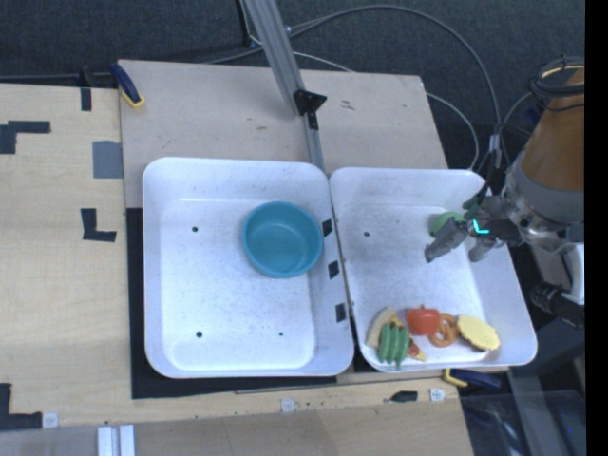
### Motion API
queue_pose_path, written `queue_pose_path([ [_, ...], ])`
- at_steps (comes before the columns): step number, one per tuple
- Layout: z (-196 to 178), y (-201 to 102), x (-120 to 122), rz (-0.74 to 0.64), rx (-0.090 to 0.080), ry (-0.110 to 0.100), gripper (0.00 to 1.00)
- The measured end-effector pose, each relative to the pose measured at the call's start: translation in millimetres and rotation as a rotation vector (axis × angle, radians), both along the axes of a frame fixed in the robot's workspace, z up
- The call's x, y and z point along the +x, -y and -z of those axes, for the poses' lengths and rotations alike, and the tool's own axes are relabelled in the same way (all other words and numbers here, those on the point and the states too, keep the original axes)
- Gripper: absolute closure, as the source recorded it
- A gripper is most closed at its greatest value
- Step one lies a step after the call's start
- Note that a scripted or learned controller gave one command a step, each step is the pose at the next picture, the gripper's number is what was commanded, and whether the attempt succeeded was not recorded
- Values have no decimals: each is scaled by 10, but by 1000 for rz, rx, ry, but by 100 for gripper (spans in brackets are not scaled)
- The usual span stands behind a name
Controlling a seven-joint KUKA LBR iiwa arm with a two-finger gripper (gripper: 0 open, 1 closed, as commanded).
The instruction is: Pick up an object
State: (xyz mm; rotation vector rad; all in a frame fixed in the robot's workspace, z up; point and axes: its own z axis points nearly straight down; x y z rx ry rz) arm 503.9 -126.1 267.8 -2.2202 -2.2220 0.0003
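Hovering over the right bin (pixel 494 283), the gripper (pixel 459 240) sits near that bin's middle-right, reached in from the right on the arm (pixel 556 160). Its two dark fingers (pixel 443 246) look slightly parted with nothing visible between them, though a small green thing (pixel 443 222) lies just beside or under the fingers, and whether they touch it I cannot tell. Other candidates cluster at the bin's near edge: a green pod-like toy (pixel 393 342), a red piece (pixel 425 320), and a yellow piece (pixel 478 332), all close together. A blue bowl (pixel 283 239) stands alone in the left bin (pixel 180 283). My judgement is that this is the approach step, with no grasp made. The next move calls for settling on one target, centring the jaws over it, lowering, and closing; the crowded pile would demand careful aim to catch one item only.
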Motion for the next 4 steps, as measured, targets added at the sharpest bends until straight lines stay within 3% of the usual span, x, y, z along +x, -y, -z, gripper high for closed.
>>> queue_pose_path([
  [1,1,0,0,0,0,0,0],
  [4,1763,44,47,0,0,-4,0],
])
